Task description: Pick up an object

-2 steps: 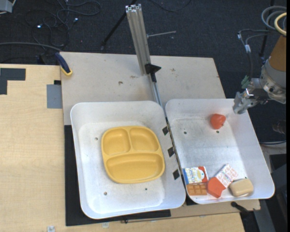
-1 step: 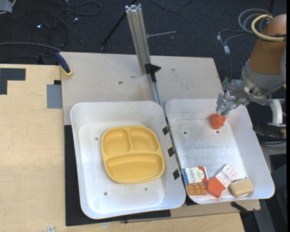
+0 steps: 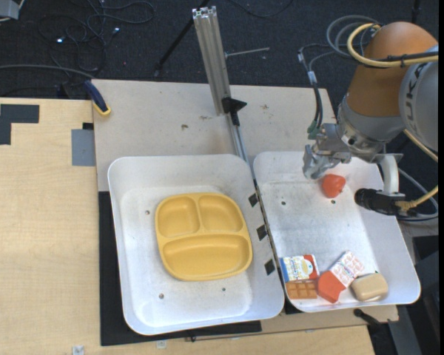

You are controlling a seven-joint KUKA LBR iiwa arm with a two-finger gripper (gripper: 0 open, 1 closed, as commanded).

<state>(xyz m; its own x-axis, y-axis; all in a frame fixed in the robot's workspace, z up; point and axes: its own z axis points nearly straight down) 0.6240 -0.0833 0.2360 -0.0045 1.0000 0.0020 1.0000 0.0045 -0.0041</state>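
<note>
My gripper [image 3: 316,166] hangs over the far end of the right bin [image 3: 311,224], low above its floor. A small red-orange object [image 3: 333,185] lies on the bin floor just right of and below the gripper, close to it; whether they touch is unclear. At the bin's near end lie a colourful carton [image 3: 298,266], a brown waffle piece [image 3: 302,291], a red block [image 3: 329,287], a pink and white packet [image 3: 347,267] and a tan bread-like piece [image 3: 369,287].
A yellow divided plate [image 3: 203,235] lies in the middle of the left bin [image 3: 133,191]. An upright aluminium post [image 3: 213,61] stands behind the bins. A wooden surface [image 3: 37,228] lies to the left.
</note>
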